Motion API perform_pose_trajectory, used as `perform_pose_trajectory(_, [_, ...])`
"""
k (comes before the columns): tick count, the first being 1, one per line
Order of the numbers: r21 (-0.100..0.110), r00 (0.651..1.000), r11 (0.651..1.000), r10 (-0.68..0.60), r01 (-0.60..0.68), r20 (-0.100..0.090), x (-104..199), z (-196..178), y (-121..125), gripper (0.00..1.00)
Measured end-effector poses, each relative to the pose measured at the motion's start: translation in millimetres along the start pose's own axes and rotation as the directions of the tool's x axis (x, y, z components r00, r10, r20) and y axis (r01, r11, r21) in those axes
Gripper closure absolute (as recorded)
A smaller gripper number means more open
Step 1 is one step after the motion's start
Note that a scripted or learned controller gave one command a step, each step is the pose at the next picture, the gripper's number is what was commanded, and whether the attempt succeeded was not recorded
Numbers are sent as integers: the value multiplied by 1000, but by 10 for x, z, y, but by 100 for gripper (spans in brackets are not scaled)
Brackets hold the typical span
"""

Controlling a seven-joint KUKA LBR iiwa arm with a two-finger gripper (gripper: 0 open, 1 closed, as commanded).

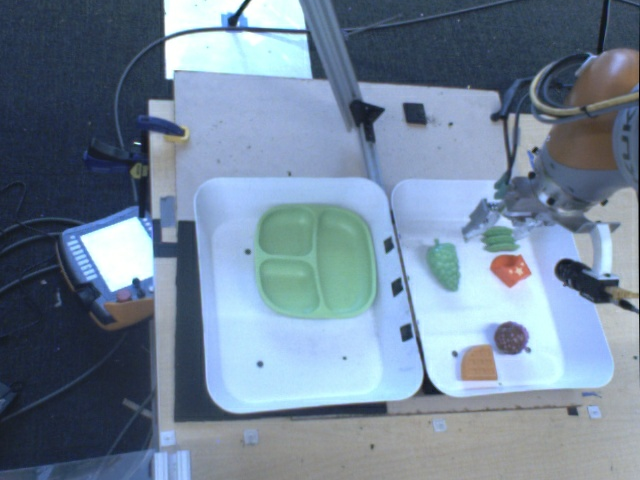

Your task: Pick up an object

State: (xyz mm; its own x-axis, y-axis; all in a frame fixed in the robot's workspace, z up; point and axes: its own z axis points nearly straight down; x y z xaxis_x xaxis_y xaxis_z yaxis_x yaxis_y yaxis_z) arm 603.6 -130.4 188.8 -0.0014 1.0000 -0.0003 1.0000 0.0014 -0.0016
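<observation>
Dark carpet surrounds a pale tabletop (300, 118) that carries two white bins side by side. On the left bin (230, 368) lies a green divided plate (317, 260) with three compartments. The right bin (580, 358) holds five small things: a green bumpy toy (444, 265) near its left wall, a green pod (500, 238) up by the arm, a red piece (510, 269) just below the pod, a dark round piece (512, 337) lower down, and an orange wedge (478, 364) near the front rim. The arm (590, 128) reaches in from the right, and its pincer (497, 218) hangs just above the pod, fingers spread apart with nothing between them. A pendant (108, 265) with a lit screen lies on the floor to the left; no writing on it can be read.
</observation>
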Motion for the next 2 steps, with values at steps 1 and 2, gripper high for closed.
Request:
perform_pose_trajectory(1, [0,1000,1000,-3,3,0,101,525,33,0])
perform_pose_trajectory(2, [-19,1000,1000,-2,3,3,94,606,84,0])
